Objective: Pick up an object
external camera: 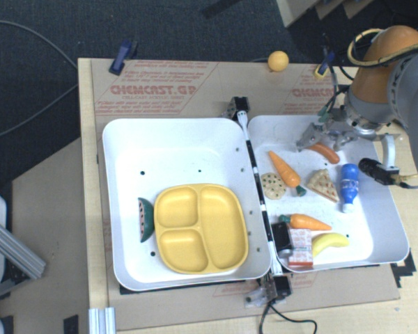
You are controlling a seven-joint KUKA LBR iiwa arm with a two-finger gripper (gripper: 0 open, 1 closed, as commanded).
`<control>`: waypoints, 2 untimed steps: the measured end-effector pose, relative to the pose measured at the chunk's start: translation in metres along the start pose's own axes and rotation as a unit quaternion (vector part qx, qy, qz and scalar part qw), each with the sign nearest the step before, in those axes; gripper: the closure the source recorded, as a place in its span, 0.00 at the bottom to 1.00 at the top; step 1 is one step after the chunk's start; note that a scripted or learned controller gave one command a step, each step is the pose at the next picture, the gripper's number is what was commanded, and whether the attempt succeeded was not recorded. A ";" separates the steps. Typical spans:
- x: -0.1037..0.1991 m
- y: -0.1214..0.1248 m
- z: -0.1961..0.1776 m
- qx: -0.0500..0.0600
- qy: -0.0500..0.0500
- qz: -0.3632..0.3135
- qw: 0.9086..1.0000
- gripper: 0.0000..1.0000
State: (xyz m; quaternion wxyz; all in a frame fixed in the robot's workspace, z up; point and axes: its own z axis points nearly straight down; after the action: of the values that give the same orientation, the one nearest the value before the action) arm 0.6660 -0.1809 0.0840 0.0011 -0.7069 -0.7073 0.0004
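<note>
A blue plastic clamp [122, 56] sits at the counter's [181, 89] 11 o'clock corner, on the brown printed cardboard. The left shallow white bin [125, 158] holds a yellow three-compartment plastic plate [200, 227] toward its 5 o'clock side; a toy watermelon slice [145, 218] with a green rind lies touching the plate's 9 o'clock edge.

A small orange ball [278, 60] rests on the counter at 12 o'clock, outside both bins. A black clip [240, 107] joins the two bins at their far shared edge.

In the right shallow white bin [386, 221], near the dividing wall, a round speckled cookie [272, 184] lies just beside a long orange toy carrot [284, 169] pointing toward 11 o'clock. At the bin's 7 o'clock corner a red and white small carton [300, 248] sits next to a black block [281, 235], with a second shorter orange carrot [309, 222] above it and a yellow toy banana [329, 243] at its 3 o'clock side. Toward the centre is a tan triangular toast slice [324, 184], touching a blue plastic bottle with a white cap [348, 184] at its 3 o'clock side.

The grey end effector [325, 136] is low in the bin's 12 o'clock area, directly over a small orange-red sausage-shaped toy [325, 152]; whether its fingers are spread or pressed together, I cannot tell. The sausage toy lies on the bin floor just below the fingertips.
</note>
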 end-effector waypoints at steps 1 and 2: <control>0.000 0.001 -0.012 -0.002 -0.001 -0.001 1.000 1.00; 0.095 0.001 -0.102 -0.003 0.000 -0.001 1.000 1.00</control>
State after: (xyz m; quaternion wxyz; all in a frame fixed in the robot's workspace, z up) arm 0.6676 -0.0860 0.1862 -0.0010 -0.7062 -0.7080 -0.0015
